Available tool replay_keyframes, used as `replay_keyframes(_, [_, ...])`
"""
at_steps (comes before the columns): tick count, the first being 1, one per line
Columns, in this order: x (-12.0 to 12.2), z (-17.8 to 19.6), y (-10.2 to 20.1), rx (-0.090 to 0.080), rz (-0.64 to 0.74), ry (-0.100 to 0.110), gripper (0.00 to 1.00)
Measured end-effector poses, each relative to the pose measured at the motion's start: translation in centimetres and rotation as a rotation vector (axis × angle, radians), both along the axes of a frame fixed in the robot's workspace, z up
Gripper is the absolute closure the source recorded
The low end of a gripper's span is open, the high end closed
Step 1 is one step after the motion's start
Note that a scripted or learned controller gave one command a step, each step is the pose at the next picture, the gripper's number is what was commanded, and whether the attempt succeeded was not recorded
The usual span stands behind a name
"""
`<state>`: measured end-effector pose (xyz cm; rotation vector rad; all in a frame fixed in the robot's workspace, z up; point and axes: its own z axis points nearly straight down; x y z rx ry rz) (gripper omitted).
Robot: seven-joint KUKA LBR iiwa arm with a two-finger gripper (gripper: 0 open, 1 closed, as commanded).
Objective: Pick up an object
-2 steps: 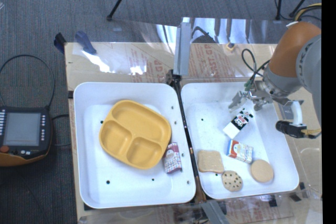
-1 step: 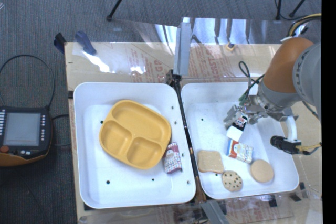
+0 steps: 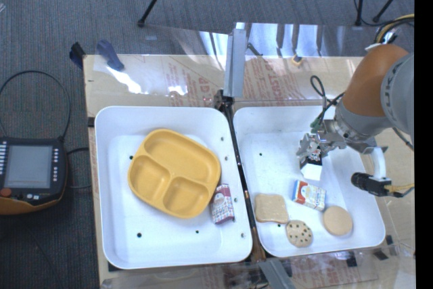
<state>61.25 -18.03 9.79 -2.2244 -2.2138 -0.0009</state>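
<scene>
My gripper (image 3: 312,151) hangs low over the upper middle of the right bin (image 3: 270,125), on the grey arm with the orange band (image 3: 372,81). Directly under it lies a small white and dark item (image 3: 312,170), partly hidden by the gripper. Whether they touch I cannot tell. Just in front lies a small blue and white carton (image 3: 309,194). Along the right bin's front are a slice of toast (image 3: 271,208), a chocolate-chip cookie (image 3: 299,233) and a round tan biscuit (image 3: 337,220).
The left bin (image 3: 115,227) holds a yellow divided plate (image 3: 174,172) and a small dark red packet (image 3: 222,204) near its right wall. A metal post (image 3: 235,68) stands behind the bins. A handheld pendant (image 3: 28,169) sits on the floor at the left.
</scene>
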Motion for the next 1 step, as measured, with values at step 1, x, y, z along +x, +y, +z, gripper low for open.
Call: replay_keyframes(1, [2.65,8.0,7.92,-0.001,0.013,-0.008,1.0])
